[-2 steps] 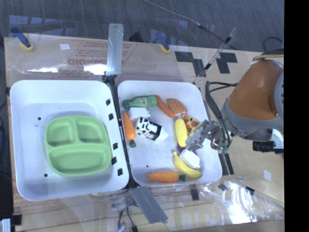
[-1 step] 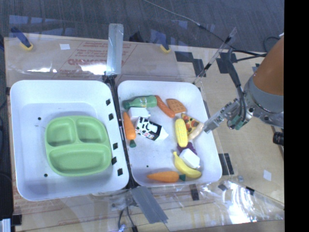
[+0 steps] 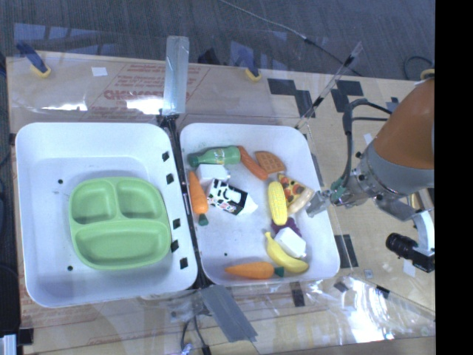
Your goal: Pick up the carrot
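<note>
Tool: we see the tool (image 3: 318, 203) at the right rim of the right bin (image 3: 244, 127), low over the wall, with nothing visibly in it (at this angle we cannot tell whether it is apart or together)
Carrot: we take the carrot (image 3: 250, 271) to be the orange piece with a green stub lying flat on the floor of the right bin, close to its near wall
Direction from tool: the carrot lies to the view's left of the tool and down toward the near edge, so we judge the reach has to go inward and toward the front of the bin
Long axis: it runs nearly left to right in the view, the green end pointing right toward the banana (image 3: 284, 257); we would want the tool closing across that axis, from front to back
Neighbours: the banana touches or almost touches the carrot's green end, and the near wall is just beside it, which leaves little room on that side
Look-alike: a second orange piece (image 3: 197, 198) lies against the bin's left wall, its long axis running front to back; it is farther from the tool
In the way: the corn cob (image 3: 277, 202) lies between the tool and the middle of the bin
Arm: one arm, entering from the view's right
</note>
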`<state>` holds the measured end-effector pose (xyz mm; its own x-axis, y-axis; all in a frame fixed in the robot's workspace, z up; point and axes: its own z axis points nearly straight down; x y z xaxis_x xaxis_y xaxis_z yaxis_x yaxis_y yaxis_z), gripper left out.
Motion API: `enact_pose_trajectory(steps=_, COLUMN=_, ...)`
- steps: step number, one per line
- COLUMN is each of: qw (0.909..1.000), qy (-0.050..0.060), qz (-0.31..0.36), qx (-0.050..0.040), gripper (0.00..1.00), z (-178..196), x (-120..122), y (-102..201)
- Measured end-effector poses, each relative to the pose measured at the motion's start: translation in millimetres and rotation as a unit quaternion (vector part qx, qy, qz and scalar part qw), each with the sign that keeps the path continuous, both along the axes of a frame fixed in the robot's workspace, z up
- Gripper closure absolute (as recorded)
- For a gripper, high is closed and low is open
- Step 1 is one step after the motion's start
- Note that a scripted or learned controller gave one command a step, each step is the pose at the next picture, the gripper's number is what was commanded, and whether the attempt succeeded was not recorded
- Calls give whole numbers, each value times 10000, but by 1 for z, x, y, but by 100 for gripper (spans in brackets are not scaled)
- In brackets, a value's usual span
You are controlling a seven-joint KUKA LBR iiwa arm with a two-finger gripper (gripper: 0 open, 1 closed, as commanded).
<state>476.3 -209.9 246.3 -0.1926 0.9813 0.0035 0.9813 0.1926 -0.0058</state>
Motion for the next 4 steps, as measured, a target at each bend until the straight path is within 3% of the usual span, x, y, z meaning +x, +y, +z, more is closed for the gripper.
enact_pose_trajectory(steps=1, qw=9909, qy=-35, qz=-1343, qx=-20, gripper=100, z=67, x=1, y=8)
enact_pose_trajectory(steps=2, qw=9843, qy=0, qz=-1766, qx=-15, gripper=100, z=30, x=0, y=4)
enact_pose_trajectory(steps=3, qw=9955, qy=-3, qz=-945, qx=-6, gripper=100, z=36, x=1, y=7)
enact_pose_trajectory(steps=4, qw=9963, qy=-39, qz=-857, qx=-15, gripper=100, z=68, x=1, y=35)
